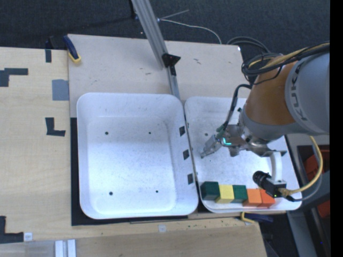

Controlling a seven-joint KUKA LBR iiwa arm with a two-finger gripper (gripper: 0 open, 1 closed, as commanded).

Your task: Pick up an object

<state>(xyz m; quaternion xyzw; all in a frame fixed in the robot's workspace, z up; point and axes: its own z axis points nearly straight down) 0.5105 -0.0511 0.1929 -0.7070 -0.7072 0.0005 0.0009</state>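
While the arm [284, 103] reached in from the right over the right-hand bin [199, 116], its gripper [210, 148] hung above the speckled floor of that bin, near the bin's middle. The fingers [206, 151] pointed toward the left-hand bin [91, 143] and appeared slightly apart, with nothing seen between them; at this size the exact gap could not be judged with confidence. Below and slightly right of the fingers, well apart from them, a row of blocks lay along the near wall of the right-hand bin: a green block [209, 189] at the left end, a yellow block [227, 193] touching it, then an orange block [254, 196] at the right end. The blocks sat side by side in contact. To the left of the fingers, past the shared walls, the left-hand bin showed only a few small dark spots on its floor. Above the fingers, a metal rail [153, 28] ran at a slant across the bench [123, 68].
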